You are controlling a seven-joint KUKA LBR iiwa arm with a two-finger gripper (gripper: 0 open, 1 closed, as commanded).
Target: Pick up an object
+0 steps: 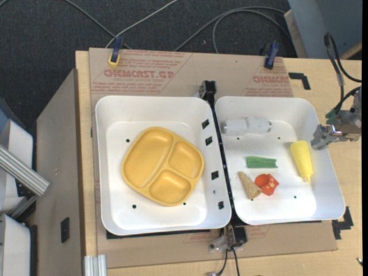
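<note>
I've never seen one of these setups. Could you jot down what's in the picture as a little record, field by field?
left bin: yellow divided plate
right bin: white block, green piece, red piece, tan cone, yellow bottle
gripper: at the right bin's right rim, above the yellow bottle, nothing seen held
bench: brown board with clamps and cables at the back
</note>
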